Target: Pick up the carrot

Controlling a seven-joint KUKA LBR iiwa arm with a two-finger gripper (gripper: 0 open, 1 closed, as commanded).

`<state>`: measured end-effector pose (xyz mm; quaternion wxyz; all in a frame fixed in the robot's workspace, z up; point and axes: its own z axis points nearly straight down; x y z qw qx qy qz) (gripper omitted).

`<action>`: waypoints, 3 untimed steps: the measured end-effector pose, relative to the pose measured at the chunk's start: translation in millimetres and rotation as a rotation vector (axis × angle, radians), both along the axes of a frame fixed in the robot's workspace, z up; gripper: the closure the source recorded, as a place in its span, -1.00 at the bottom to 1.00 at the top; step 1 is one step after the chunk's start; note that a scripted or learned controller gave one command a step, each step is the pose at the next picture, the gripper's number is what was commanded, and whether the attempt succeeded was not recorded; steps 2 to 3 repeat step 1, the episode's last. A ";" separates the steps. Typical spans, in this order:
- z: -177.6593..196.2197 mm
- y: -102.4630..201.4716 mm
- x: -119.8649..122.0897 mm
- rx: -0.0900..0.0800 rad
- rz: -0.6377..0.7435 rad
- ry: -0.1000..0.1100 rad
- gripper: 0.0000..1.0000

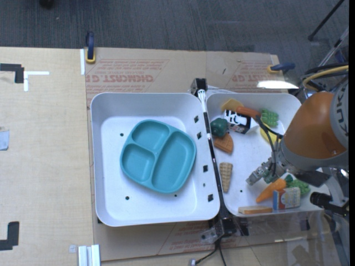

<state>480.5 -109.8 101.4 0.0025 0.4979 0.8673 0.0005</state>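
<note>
Beside the gripper (260, 175), right bin (244, 198): carrot (272, 189), small toy, probably light, rigid, smooth. Best taken across its thick middle. Finger state: cannot tell.

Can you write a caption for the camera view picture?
Robot gripper reaching down beside the carrot in the right bin.

A: Where did the divided plate (158, 156) lie?
B: In the left bin (105, 204).
A: And the carrot (270, 190)?
B: In the right bin (239, 195), near its front, just beside the claw (260, 174).
</note>
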 end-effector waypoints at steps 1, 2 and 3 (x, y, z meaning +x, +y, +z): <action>0.0 0.0 0.0 0.000 -0.001 0.000 -1.00; 0.0 0.0 0.0 0.000 -0.001 0.000 -1.00; 0.0 0.0 0.0 0.000 -0.001 0.000 -1.00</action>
